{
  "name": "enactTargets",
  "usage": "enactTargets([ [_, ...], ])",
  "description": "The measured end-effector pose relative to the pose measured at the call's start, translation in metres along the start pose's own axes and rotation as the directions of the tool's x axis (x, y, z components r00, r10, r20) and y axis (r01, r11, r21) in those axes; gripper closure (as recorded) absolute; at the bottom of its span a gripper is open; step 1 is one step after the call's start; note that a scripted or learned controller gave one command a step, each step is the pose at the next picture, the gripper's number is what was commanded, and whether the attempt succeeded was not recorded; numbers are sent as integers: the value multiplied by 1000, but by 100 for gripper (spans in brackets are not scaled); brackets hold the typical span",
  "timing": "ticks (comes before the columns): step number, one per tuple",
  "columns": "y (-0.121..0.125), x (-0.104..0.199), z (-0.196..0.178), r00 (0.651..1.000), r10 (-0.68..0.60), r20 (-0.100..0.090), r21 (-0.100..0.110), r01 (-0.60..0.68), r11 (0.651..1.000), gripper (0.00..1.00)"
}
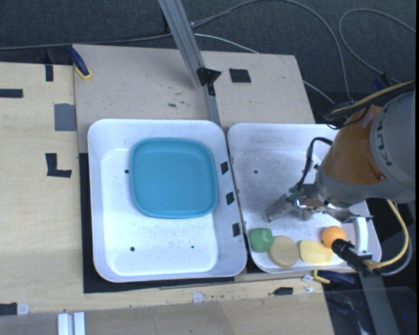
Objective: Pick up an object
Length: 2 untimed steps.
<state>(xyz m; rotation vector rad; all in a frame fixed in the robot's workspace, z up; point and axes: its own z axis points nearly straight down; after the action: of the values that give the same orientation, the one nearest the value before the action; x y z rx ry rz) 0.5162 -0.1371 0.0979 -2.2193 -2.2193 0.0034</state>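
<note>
Looking down from the camera view at a tan surface [146,82] with two white bins side by side.

Left bin [108,208]: holds a big blue plate [173,177], lying flat near the top of the bin. Touches nothing else.

Right bin [265,152]: holds four small things in a row along the near edge. From left to right: a green lump [261,239], a tan round piece [284,251], a yellow piece [315,252], and an orange ball [332,236]. Green lump just beside the tan piece. Tan piece touching the yellow piece. Orange ball just above the yellow piece, close to the right wall.

Reaching in from the right: a grey arm [394,152] with an orange band [353,155] above the wrist. Hangs over the right bin. At its tip, the gripper [283,208], pointing left and down toward the bin floor. Sits above the row of small things, apart from them, nearest the tan piece and the green lump. Fingers [274,211] too small and dark to read; cannot tell if apart or together. Nothing seen between them.

Crossing the top of the surface: a grey metal bar [185,30], running down to the gap between the two bins. Behind the arm: black cables [349,26] on a dark floor [56,9]. Bits of black tape [56,165] stuck on the surface at the left.
</note>
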Motion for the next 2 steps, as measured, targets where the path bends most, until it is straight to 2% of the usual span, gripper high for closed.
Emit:
enactTargets([
  [1,0,0,8,1000,0,1,-5,0,1000,0],
  [2,1,-1,-2,1000,0,2,-7,0,1000,100],
])
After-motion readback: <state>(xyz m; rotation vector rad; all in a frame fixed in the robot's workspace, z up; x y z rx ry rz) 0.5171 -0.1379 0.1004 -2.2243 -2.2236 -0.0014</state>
